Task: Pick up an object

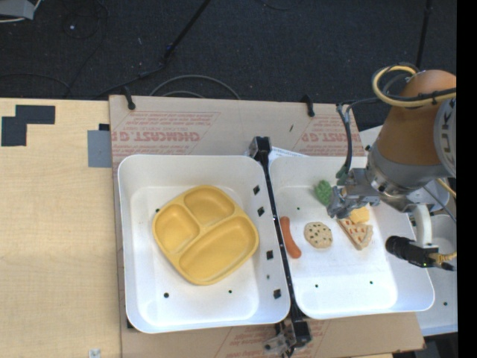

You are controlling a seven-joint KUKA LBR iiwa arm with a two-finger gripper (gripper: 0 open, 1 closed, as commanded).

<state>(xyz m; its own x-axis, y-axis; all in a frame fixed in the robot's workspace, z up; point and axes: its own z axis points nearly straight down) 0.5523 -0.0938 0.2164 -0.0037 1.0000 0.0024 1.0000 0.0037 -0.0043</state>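
Observation:
The right bin [350, 293] holds a green broccoli piece [323, 192], a round cookie [318, 235], an orange sausage [290, 238], a pizza slice [358, 233] and a yellow cheese piece [360, 215]. My gripper [344, 203] hangs low over the bin, between the broccoli and the cheese, just above the pizza slice's near corner. Nothing shows clearly between its tips. A yellow three-compartment plate [205, 233] lies in the left bin [149, 289].
A black divider [272, 230] runs between the two bins. The arm's grey body and orange band [417, 118] lean in from the right over the bin's far right corner. Cardboard [194, 129] lies under both bins.

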